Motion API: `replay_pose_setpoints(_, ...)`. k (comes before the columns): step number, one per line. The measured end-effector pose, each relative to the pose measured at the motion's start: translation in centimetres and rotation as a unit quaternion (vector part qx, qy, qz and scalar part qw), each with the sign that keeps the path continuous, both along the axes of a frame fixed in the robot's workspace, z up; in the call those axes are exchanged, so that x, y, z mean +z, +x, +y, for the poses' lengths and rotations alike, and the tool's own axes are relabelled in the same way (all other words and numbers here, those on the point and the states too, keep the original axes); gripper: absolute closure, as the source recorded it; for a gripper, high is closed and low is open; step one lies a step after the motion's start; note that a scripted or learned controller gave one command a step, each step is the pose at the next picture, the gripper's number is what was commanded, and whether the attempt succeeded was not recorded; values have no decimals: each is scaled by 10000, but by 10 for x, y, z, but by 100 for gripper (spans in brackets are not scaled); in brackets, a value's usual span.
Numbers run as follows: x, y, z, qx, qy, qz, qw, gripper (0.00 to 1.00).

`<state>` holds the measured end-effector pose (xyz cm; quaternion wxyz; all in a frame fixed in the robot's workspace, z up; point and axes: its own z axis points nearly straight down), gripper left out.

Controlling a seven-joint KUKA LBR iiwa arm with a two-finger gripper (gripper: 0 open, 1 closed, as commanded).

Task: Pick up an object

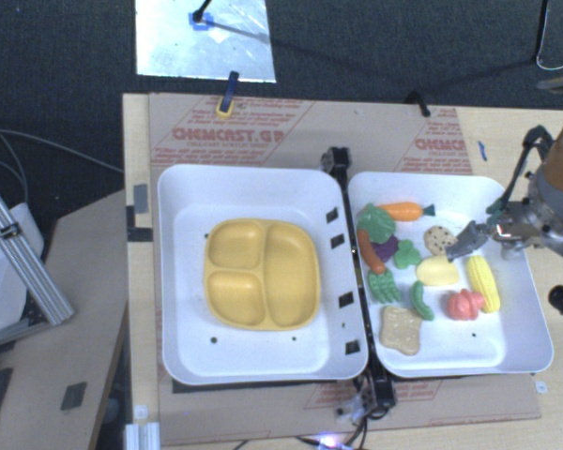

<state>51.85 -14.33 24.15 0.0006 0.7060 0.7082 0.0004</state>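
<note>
Grey pincer (469, 240) hangs over the right bin's (521, 350) far-right side; I cannot tell how it is set. Just below its tip lies the pale yellow piece (438, 272), toy plastic by its look: I judge it light, stiff and slick, best pinched across its short width. Corn (484, 283) sits beside it, a cookie (438, 239) just beyond, a carrot (401, 211) nearer the far edge.
</note>
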Motion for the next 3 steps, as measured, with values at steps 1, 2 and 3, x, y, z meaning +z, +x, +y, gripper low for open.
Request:
replay_pose_setpoints(1, -61, -34, -20, -26, 5, 30, 10000, 0)
replay_pose_setpoints(2, -142, -34, -40, -21, 5, 31, 10000, 0)
replay_pose_setpoints(3, -127, -31, -39, -11, -2, -10, 10000, 100)
